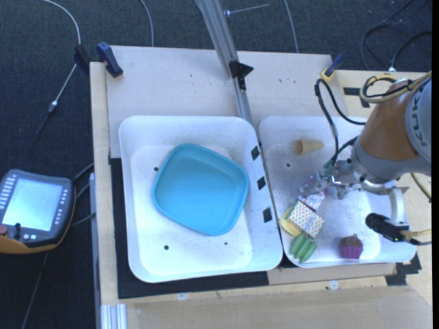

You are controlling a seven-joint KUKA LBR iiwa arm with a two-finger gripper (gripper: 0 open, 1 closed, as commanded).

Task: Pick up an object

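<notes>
In the right bin (288, 132) lie a small tan cone (309, 146) near the back, a checkered yellow-and-white packet (306, 219), a yellow piece (289, 226) at its left, a green pod-like item (302, 247) at the front edge, and a purple cupcake-shaped toy (350, 246). My gripper (321, 182) is low over the middle of this bin, just behind the checkered packet and in front of the cone. The arm's grey and orange wrist (387, 139) comes in from the right. Whether the gripper touches anything is too small to tell.
The left bin (137, 252) holds a large light-blue square plate (200, 188). A slanted metal pole (223, 40) stands behind the divide between the bins. Cables (329, 108) hang by the arm. A teach pendant (34, 211) lies on the floor to the left.
</notes>
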